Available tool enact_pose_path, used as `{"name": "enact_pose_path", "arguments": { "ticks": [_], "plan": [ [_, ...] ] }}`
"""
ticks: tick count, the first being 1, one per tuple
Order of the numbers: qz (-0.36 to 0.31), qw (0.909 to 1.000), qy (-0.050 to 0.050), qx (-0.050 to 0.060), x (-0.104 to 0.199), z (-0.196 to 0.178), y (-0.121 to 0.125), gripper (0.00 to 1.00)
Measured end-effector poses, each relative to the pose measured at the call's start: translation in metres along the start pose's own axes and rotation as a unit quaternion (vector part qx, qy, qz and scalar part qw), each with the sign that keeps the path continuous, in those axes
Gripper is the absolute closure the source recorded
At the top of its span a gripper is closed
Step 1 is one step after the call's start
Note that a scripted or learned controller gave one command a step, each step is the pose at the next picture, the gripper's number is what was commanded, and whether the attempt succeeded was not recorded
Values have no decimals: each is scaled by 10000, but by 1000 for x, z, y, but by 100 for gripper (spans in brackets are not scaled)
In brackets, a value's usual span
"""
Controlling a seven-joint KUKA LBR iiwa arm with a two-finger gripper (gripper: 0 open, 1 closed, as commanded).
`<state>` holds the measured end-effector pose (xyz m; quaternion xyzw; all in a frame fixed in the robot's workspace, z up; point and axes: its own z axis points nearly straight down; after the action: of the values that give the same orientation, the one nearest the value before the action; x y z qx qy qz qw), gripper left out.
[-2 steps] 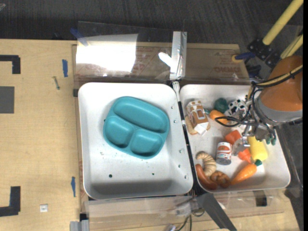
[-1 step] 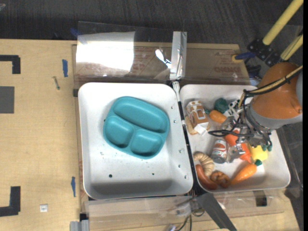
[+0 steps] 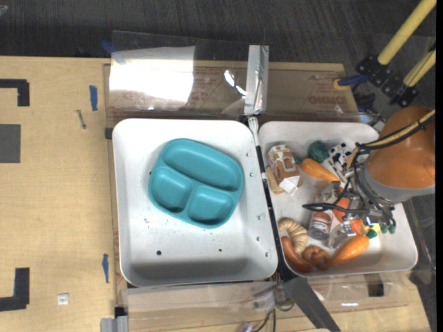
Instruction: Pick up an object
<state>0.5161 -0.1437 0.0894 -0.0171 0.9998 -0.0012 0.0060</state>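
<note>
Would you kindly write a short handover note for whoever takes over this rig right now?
Gripper: low in the right bin, amid the toys; nothing visibly held.
Left bin: holds the teal divided tray, upside down.
Right bin: carrot and croissant near the front, another carrot and a small box further back.
Done: arm is down at the pile.
Left: grasp one object and lift it.

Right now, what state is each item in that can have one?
Teal tray: upside down, alone in the left bin.
Right bin: crowded with small toys.
Carrot: lying flat near the front wall.
Gripper: low among the toys, grip unclear.
</note>
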Motion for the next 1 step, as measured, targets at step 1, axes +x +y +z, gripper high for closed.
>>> {"name": "enact_pose_path", "arguments": {
  "ticks": [1],
  "plan": [
    [-149, 9999, -13, 0, 3, 0, 0, 0]
  ]
}}
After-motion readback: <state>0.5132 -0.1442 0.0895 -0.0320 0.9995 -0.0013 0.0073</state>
